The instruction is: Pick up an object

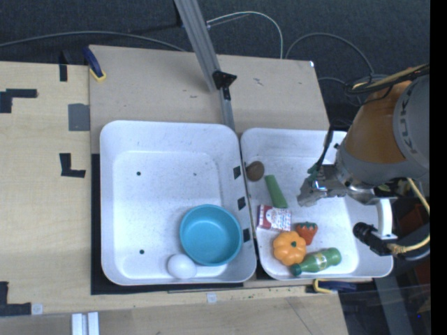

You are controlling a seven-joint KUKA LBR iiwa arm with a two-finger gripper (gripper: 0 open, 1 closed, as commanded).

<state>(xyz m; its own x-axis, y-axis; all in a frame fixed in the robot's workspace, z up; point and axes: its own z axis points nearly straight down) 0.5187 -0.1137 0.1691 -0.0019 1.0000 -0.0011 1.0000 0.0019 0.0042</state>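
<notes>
**Arm poised over the cluttered right bin**

The things to pick from lie in the right bin (293, 142), toward the lower middle of the frame. A green cylinder (274, 191) lies near the bin's left wall, with a small brown ball (255, 170) just above and left of it. Below it sits a red-and-white packet (274, 218), then a small red piece (306, 231), an orange pumpkin-shaped toy (289, 248) and a green bottle (318, 260) lying on its side along the bin's lower edge.

The gripper (311, 192) hangs at the centre right of this bin, beside the green cylinder and above the red piece. Whether its jaws are open or closed cannot be made out, and nothing is seen between them.

The left bin (140, 145) holds a blue bowl (209, 234) near its lower right corner, with a white ball (181, 265) touching the bowl's lower left.
</notes>
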